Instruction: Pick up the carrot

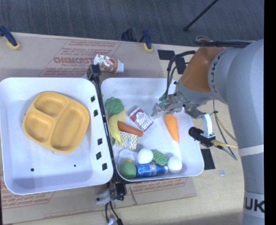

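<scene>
Orange and tapered, the carrot (172,127) lies in the right bin (194,159) near its right wall, tip pointing toward the lower edge. Just above its top end hangs the pincer (162,107); whether it is open or closed cannot be told. A yellow divided plate (56,121) sits in the left bin (16,172).

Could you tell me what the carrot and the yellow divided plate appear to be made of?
The carrot looks like moulded plastic toy food: uniform orange, smooth, with a faint sheen. The yellow divided plate also seems plastic, matte to slightly satin, with soft rounded compartment edges and one even colour. Neither can be confirmed from looks alone.
</scene>
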`<state>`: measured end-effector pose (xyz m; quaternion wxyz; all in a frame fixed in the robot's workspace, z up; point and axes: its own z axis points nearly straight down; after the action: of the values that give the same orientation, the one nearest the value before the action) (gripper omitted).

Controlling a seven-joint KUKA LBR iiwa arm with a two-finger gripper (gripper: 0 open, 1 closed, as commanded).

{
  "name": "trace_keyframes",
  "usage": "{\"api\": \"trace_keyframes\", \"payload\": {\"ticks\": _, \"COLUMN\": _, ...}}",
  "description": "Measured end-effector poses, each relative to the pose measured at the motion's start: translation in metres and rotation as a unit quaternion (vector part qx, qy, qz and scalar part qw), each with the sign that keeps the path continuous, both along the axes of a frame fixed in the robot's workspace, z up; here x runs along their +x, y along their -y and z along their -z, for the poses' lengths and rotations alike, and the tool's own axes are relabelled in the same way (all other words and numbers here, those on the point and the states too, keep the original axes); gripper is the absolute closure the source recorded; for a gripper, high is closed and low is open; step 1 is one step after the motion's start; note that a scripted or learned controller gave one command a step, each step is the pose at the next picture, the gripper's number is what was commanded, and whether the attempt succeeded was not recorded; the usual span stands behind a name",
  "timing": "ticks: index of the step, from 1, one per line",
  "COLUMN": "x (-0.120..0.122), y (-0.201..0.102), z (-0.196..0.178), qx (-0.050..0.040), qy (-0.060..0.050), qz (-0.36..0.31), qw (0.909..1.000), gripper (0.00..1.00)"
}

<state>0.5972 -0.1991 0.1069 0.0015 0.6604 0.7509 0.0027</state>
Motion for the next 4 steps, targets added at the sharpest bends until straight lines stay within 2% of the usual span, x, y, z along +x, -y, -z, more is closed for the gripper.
{"api": "trace_keyframes", "payload": {"ticks": 1, "x": -0.046, "y": -0.034, "z": -0.085, "qx": -0.0006, "qy": -0.004, "qz": 0.137, "qw": 0.9905, "gripper": 1.0}}
{"api": "trace_keyframes", "payload": {"ticks": 2, "x": -0.032, "y": 0.003, "z": -0.162, "qx": -0.0004, "qy": -0.004, "qz": 0.202, "qw": 0.9795, "gripper": 1.0}}
{"api": "trace_keyframes", "payload": {"ticks": 3, "x": -0.032, "y": 0.003, "z": -0.162, "qx": -0.0003, "qy": -0.005, "qz": 0.201, "qw": 0.9796, "gripper": 0.0}}
{"api": "trace_keyframes", "payload": {"ticks": 4, "x": -0.004, "y": -0.015, "z": -0.075, "qx": -0.0003, "qy": -0.005, "qz": 0.039, "qw": 0.9992, "gripper": 0.0}}
